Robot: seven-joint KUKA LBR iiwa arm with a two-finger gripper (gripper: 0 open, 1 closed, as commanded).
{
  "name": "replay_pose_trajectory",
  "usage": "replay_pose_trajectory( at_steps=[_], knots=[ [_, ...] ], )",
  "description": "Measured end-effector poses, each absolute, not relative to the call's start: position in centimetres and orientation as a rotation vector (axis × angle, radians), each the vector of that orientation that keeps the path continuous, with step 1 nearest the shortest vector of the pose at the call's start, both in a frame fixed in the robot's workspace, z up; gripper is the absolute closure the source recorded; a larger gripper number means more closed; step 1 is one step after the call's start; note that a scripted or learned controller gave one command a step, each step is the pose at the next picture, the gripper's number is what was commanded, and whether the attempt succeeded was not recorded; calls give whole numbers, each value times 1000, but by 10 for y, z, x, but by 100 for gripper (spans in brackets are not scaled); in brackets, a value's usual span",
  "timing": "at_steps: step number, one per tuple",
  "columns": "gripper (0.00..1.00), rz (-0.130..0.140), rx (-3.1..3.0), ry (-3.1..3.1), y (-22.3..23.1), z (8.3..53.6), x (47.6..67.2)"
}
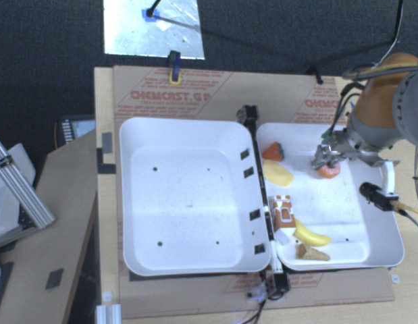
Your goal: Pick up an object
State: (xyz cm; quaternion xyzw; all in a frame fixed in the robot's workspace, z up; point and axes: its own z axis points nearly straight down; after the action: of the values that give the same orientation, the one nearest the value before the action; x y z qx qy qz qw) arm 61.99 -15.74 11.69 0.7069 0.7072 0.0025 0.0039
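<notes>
Arm: we see the grey arm (391,106) with its orange band reaching in from the right over the right bin (381,248).
Claw: our claw (325,159) sits low in the right bin's upper part, right over a pink doughnut-like ring (328,171); we cannot tell whether it is released or clenched, nor whether it has the ring.
Right bin contents: we count a red piece (274,152) near the top left corner, a pale yellow lump (277,175) just below it, an orange-and-white box (283,211) by the divider, a banana (310,235) beside that, and a tan piece (311,252) near the front wall.
Left bin: we see the left bin (131,181) on the desk (73,248).
</notes>
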Motion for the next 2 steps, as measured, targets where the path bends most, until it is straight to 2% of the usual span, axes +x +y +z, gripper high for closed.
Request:
replay_pose_trajectory(
  at_steps=[2],
  knots=[
    [100,13,2213,2212,-158,138,622]
  ],
)
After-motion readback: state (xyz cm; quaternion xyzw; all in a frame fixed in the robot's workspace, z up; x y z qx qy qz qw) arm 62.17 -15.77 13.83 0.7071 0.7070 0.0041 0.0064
